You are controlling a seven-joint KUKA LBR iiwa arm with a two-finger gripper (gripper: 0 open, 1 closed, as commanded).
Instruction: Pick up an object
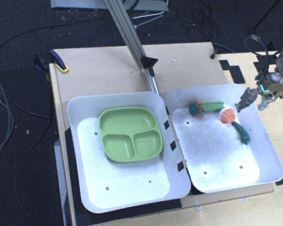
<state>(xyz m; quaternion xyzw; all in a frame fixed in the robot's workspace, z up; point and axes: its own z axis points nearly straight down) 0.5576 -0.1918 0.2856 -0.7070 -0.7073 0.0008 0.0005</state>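
Observation:
In the right bin point(220, 172) lie three small toys near its far right side: a green stick with a dark green and orange end point(206, 108), a pink-orange ball point(227, 116), and a dark green curved piece point(242, 132). My gripper point(254, 103) hangs over the bin's far right rim, just right of the ball and apart from it. Its two fingers point(244, 100) stand spread, open, with nothing between them.
A light green divided plate point(131, 134) lies in the left bin point(119, 190). A slanted metal pole point(127, 30) rises from behind the bins' shared edge. The wooden bench point(103, 69) extends behind both bins, with dark floor and cables to the left.

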